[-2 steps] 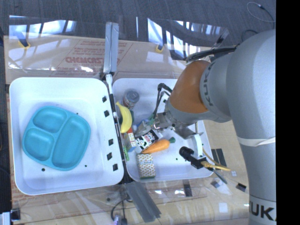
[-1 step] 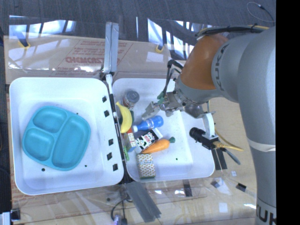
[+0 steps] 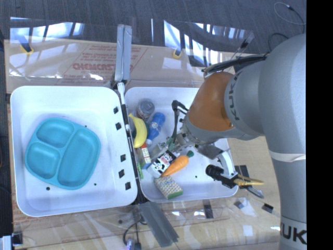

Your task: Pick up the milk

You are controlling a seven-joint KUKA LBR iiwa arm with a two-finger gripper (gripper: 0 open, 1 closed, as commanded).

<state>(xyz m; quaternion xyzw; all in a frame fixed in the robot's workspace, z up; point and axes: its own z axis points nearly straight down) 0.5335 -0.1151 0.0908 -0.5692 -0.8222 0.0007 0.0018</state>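
The milk (image 3: 162, 164) looks like a light, stiff little carton, best pinched across its flat sides; can't tell the gripper (image 3: 177, 146) state.

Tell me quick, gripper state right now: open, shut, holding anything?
Gripper: cannot be told; it is low in the right bin over the milk and carrot, and the wrist hides much of it.

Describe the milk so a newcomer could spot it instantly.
Look in the right-hand shallow white bin, under the grey arm's two-finger gripper. The small white milk carton with black cow patches lies there, touching the orange carrot; nothing else nearby is black-and-white.
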